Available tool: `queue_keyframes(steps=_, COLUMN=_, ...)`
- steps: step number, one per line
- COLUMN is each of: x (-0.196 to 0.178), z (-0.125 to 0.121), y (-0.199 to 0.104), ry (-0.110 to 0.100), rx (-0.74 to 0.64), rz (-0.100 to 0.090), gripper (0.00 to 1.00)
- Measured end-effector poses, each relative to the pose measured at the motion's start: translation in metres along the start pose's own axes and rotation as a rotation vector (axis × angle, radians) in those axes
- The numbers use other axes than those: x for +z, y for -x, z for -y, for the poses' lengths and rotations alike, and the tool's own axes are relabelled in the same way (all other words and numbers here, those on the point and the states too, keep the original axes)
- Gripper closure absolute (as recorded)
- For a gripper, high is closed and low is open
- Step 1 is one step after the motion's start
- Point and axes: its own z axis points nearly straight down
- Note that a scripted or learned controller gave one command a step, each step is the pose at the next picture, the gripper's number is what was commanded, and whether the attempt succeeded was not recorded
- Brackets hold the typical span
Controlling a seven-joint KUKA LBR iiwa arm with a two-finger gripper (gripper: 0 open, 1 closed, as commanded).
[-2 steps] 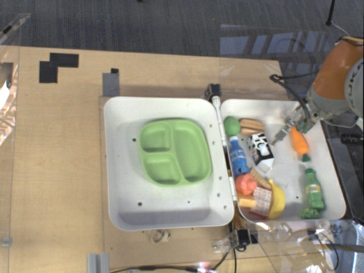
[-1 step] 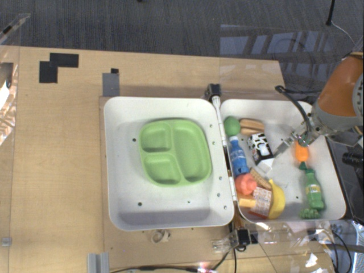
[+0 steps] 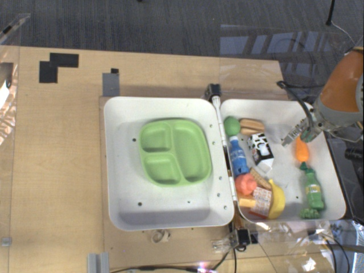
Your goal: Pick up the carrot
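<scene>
The hand (image 3: 300, 133) is seen in the right bin (image 3: 336, 193), near its far right part, at the end of the grey arm with the orange band (image 3: 344, 84) that comes in from the right. The metal fingers are pointed down and to the left, just above the carrot (image 3: 302, 151). Whether the fingers are open or closed cannot be told, and nothing is seen between them.

The carrot, small and orange, lies on the white floor of the right bin, directly under the fingers and just beside them; contact cannot be confirmed. Just below the carrot a green bottle (image 3: 311, 191) is laid along the right wall of the bin.

More to the left in the same bin a group of objects is packed against the divider: a green round item (image 3: 231, 125), a tan hot dog bun (image 3: 251, 124), a black and white carton (image 3: 261, 148), a blue bottle (image 3: 237, 158), a pink-red item (image 3: 245, 183) and a yellow banana (image 3: 277, 200).

In the left bin (image 3: 122, 203) a light green divided plate (image 3: 173, 151) is placed, with three compartments. Both bins stand side by side on the wooden counter (image 3: 51, 169).
</scene>
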Motion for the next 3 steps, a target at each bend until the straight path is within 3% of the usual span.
queue_keyframes(steps=1, x=-0.050, z=-0.067, y=-0.089, ry=-0.001, rx=0.020, rz=-0.012, gripper=1.00)
queue_keyframes(steps=2, x=-0.253, z=-0.047, y=0.016, ry=0.000, rx=-0.115, rz=0.003, gripper=1.00)
queue_keyframes(steps=3, x=-0.247, z=-0.048, y=0.014, ry=-0.005, rx=-0.117, rz=-0.007, gripper=0.00)
